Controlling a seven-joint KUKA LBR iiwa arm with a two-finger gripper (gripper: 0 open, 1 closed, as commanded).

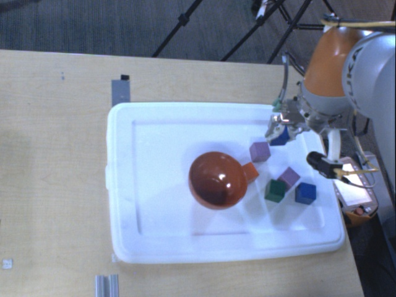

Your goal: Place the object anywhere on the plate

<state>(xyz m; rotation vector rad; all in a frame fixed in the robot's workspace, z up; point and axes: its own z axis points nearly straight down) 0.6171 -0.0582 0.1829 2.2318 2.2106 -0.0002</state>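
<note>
A round red-brown plate [216, 178] lies in the middle of the white bin [154, 113]. My gripper [283, 127] hangs over the bin's back right corner, to the upper right of the plate. A small dark blue block [280, 138] sits right at the gripper's tip, partly covered by it; whether it is held or resting on the bin floor is unclear. An orange block [250, 171] touches the plate's right rim.
Loose blocks lie right of the plate: a purple one [260, 151], a second purple one [288, 178], a green one [275, 191] and a blue one [305, 193]. The grey arm with its orange band [328, 54] overhangs the bin's right wall.
</note>
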